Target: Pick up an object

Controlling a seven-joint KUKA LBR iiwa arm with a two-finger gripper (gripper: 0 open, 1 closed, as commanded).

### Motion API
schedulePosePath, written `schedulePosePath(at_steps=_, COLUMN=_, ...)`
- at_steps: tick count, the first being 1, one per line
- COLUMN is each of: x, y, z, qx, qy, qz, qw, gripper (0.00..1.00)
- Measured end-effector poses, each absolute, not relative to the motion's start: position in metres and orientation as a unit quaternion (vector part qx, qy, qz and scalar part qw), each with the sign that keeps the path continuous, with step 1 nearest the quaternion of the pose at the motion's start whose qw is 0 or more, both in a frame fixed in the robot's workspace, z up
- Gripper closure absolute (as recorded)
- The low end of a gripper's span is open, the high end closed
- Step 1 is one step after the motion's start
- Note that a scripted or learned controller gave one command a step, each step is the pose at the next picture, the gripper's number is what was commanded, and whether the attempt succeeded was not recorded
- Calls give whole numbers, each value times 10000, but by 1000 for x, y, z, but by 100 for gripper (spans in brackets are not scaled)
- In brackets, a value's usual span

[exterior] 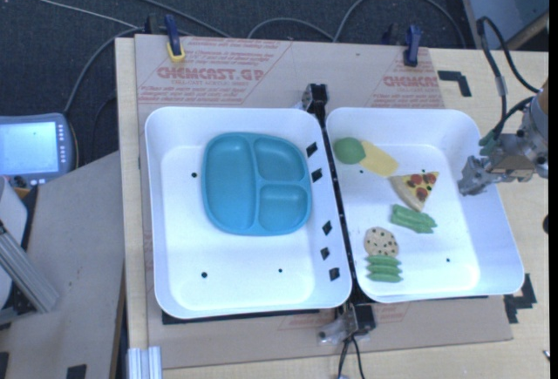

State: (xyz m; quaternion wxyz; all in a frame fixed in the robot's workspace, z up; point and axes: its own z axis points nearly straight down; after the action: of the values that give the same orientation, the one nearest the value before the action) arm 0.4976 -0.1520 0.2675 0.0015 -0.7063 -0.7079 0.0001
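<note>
- I see the claw (472,179) at the right edge of the right bin (488,233), low over the bin's right wall; arm comes in from the right
- Can't tell if claw is released or clenched, too small and blurred from here; nothing visible between its tips
- Right bin holds the toy food: green round piece (348,150) at top left, touching a yellow piece (379,161) just to its right
- Pizza slice (415,188) sits mid bin, nearest item to the claw but apart from it
- Green bean pod (411,219) lies just below the pizza slice
- Cookie (380,241) w/ dark chips is lower left, and a green ridged piece (384,268) lies right below it, touching or nearly so
- Left bin (174,220) carries a blue divided tray (256,183) w/ three compartments, lying flat in the upper middle
- Both bins sit side by side on the counter (131,194), two blue clamps (173,37) at the back edge
- A small screen (31,145) sits off the counter at far left
</note>
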Motion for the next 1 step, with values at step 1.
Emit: schedulePosePath(at_steps=1, x=497, y=-99, z=250, qx=-7052, qy=-7090, qz=1, qw=26, gripper=100)
